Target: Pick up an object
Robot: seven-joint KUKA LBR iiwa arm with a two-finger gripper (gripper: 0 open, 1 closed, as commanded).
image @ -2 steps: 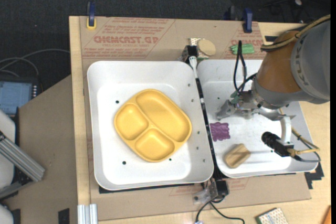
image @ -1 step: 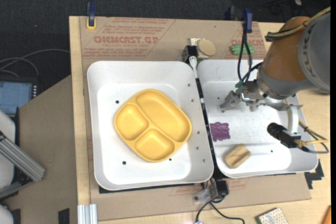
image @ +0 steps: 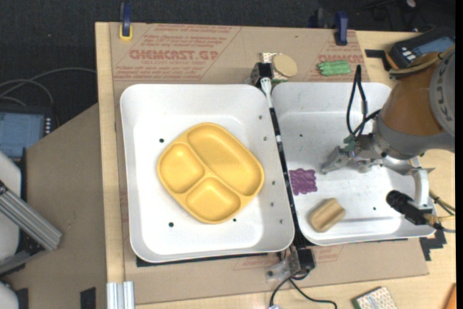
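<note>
I judge nothing picked yet: my gripper (image: 338, 160), grip unreadable, hovers in the right bin (image: 376, 228), tan block (image: 326, 214) at its six o'clock.

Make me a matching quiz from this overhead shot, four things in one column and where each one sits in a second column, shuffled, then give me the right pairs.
Things:
1. yellow divided tray
2. purple item
3. tan block
4. green object

Places:
A. on the bench board beyond the bins
B. in the left bin
C. right bin, by the divider wall
D. right bin, near its front edge

Pairs: 1-B, 2-C, 3-D, 4-A
</note>
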